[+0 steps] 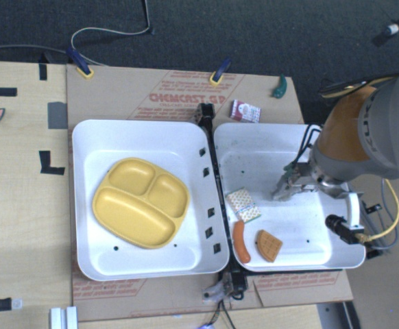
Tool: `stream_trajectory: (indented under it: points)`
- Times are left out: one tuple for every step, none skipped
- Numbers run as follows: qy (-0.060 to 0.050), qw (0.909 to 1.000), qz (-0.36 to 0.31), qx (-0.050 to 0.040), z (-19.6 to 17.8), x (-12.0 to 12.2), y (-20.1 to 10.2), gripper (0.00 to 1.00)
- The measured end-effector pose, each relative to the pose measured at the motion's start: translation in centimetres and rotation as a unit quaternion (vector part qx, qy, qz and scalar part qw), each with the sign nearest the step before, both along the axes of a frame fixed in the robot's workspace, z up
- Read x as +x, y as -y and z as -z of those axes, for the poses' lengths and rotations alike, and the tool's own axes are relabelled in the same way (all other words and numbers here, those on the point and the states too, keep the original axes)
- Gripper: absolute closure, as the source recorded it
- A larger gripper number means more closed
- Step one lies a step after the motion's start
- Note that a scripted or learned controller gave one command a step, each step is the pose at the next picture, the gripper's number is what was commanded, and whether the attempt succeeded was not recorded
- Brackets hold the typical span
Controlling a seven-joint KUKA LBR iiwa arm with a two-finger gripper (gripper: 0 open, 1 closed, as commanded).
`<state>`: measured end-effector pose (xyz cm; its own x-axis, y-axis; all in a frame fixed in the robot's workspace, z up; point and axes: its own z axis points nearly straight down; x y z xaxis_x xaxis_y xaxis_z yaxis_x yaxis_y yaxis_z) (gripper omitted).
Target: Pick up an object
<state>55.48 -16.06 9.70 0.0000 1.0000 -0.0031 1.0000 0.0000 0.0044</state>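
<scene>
The counter (21,184) carries cardboard under two white bins. The left bin (90,142) at centre frame holds a yellow divided tray (140,201). The right bin (254,139) holds the smaller items along its lower left: a patterned square packet (243,205), an orange biscuit-like piece (268,245) and a thin orange sausage shape (240,242) beside the divider. The grey arm (364,136) enters from the right; its tool (282,190) sits low in the right bin, right of the packet, and whether it is clenched or released cannot be told.
</scene>
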Motion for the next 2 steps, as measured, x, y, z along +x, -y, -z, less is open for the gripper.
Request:
stream_trajectory:
  points:
    - [0.0,1.0,0.0,0.0,0.0,0.0,0.0,0.0]
    - [0.001,1.0,0.0,0.0001,1.0,-4.7,-1.6,0.0]
